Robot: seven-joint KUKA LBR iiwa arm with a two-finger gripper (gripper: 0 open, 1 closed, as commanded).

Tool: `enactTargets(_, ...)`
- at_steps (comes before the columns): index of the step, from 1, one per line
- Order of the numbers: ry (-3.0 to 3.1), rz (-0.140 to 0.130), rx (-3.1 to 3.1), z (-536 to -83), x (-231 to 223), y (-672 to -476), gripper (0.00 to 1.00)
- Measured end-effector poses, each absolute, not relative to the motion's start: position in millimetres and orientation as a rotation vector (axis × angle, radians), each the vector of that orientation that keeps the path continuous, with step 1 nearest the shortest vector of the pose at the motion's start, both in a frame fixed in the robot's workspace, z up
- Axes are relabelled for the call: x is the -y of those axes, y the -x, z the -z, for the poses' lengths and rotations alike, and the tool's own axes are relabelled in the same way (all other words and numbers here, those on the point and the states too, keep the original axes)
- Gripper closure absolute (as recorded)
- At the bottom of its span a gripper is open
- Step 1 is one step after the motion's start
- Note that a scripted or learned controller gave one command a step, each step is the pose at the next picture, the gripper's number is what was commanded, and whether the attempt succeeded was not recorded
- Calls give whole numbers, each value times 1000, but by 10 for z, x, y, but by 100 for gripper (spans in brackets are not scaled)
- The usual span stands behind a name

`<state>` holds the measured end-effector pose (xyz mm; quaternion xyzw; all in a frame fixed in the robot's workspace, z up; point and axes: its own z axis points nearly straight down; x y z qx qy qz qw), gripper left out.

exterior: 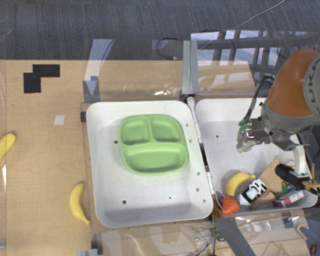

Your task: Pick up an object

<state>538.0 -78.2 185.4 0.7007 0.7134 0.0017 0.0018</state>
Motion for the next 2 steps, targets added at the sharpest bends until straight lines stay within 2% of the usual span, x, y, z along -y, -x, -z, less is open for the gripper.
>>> enactTargets(1, -2199, -4, -2240, -1851, 780, -5378, 0)
enactTargets(2, -2014, -14, -2397, -903, 1059, -4945, 0)
